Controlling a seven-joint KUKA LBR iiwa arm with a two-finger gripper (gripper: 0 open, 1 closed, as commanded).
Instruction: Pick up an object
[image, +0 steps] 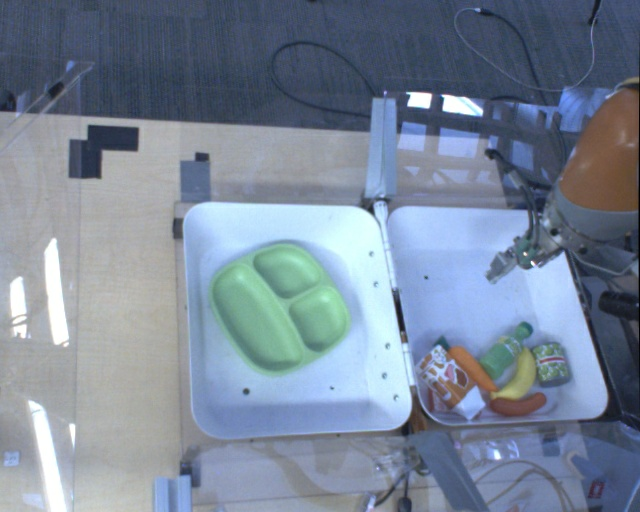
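Several small items lie heaped in the near corner of the right bin (450, 260): an orange-and-white snack packet (443, 380), a carrot (470, 367), a green bottle (504, 352), a banana (519, 375), a red sausage (518, 405) and a small green can (550, 364). My gripper (514, 259) hangs over the far right part of that bin, well behind the heap and apart from it. It looks open, with nothing between its fingers. The orange-banded wrist (605, 150) rises behind it at the right edge.
The left bin (220, 400) holds a green divided plate (280, 305). A metal divider post (380, 150) stands at the back between the bins. Black cables (320, 60) run across the floor behind the bench.
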